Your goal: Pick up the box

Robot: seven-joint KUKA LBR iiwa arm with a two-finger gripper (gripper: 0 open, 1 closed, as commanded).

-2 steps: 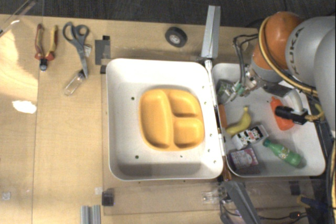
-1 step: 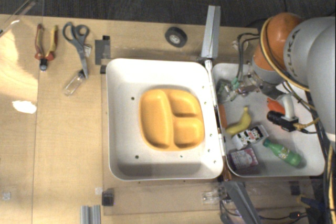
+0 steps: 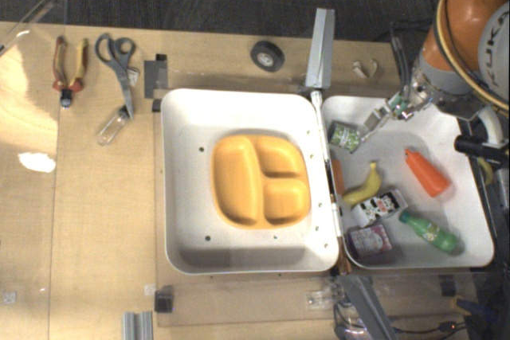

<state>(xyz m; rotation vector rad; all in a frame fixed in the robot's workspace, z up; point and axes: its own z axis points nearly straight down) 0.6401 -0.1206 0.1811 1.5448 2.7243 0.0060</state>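
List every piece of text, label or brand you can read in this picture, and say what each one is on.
"KU", black letters cut off at the frame edge, on the orange band of the grey robot arm.
Small green and white box: printing too blurred to read.
White, black and red carton: markings too small to read.
Purple packet: print unreadable.
Green plastic bottle: label unreadable.

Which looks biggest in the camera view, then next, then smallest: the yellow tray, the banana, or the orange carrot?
1. Yellow tray, by far the biggest.
2. Banana and carrot look about the same size, so I won't rank them.
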